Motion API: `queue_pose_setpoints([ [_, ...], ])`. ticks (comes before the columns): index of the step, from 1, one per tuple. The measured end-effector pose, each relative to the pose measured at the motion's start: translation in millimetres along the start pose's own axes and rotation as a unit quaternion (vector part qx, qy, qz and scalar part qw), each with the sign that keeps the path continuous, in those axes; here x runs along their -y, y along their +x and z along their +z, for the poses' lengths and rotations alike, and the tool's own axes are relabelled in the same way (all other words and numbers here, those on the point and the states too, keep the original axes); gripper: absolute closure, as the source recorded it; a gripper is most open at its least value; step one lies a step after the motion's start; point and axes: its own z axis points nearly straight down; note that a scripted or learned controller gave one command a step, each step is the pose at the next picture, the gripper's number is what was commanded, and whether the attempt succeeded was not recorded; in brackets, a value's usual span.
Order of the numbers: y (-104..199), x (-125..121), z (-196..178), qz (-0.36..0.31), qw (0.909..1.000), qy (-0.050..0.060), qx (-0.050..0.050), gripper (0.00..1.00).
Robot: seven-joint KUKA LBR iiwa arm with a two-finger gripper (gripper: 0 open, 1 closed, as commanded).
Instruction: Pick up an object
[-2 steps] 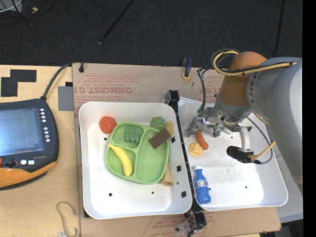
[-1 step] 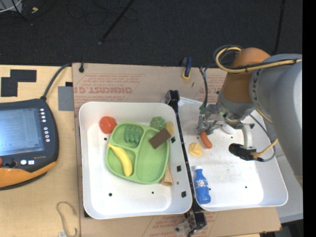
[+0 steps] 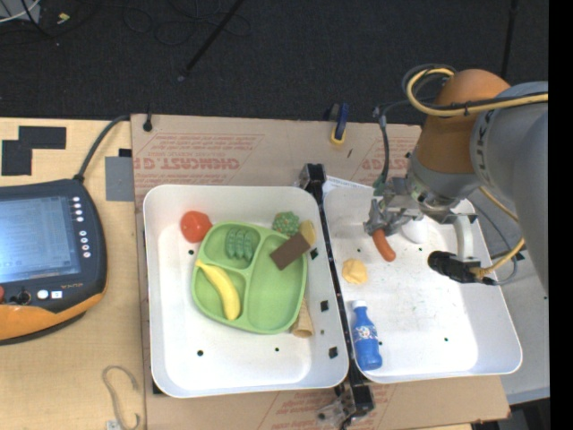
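Orange carrot [image 3: 384, 245] just below tool [image 3: 383, 220], right bin [image 3: 466, 348]

Both bins are white: the left bin [image 3: 170, 330] and the right bin [image 3: 466, 348]. In the left one lies a lime-green divided plate [image 3: 260, 307] bearing a yellow banana [image 3: 220, 290], a darker green ridged piece [image 3: 239, 243] and a dark brown slab [image 3: 289, 253]. A red tomato [image 3: 194, 226] sits beside the plate, and a green bumpy piece [image 3: 286, 222] at its far rim. In the right bin are an orange-red carrot-like stick [image 3: 385, 246], a pale yellow lump [image 3: 354, 271] and a blue bottle [image 3: 365, 337] with a white cap and label. The arm [image 3: 510, 141] is grey with an orange band [image 3: 452, 124]. The counter [image 3: 63, 365] is tan cardboard with red print.
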Motion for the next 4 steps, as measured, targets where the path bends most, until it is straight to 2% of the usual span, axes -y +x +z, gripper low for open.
queue_pose_setpoints([
  [1, -1, 2, -64, -0.002, 1.0, -0.002, 0.0, 1.0],
  [2, -3, 2, -81, -0.002, 1.0, -0.001, 0.0, 1.0],
  [3, 45, 12, -70, -0.005, 1.0, 0.002, -0.001, 1.0],
  [4, 92, 33, -81, -0.005, 1.0, 0.002, -0.001, 1.0],
])
